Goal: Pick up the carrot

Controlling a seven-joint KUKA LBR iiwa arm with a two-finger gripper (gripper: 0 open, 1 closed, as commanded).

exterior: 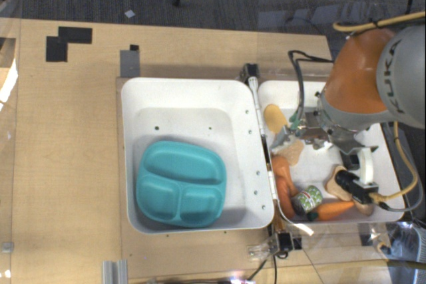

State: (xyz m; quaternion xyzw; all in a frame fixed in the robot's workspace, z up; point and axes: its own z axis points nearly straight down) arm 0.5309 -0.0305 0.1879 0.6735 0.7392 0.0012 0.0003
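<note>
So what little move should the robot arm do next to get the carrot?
Probably slide toward the right bin's near edge and lower. The carrot lies there beside a green can, while the arm's wrist hovers mid-bin, away from it. There also seems to be a second orange piece by the left wall.

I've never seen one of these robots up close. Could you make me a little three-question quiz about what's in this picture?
1. True or false: the teal tray lies in the left bin.
2. Which bin holds the carrot: left or right?
3. What is the arm reaching over?
A. the left bin
B. the right bin
C. the bare bench

Key:
1. True.
2. Right, near its front edge, beside a small green can.
3. B. The end effector hangs over the right bin, apart from the carrot.
</note>
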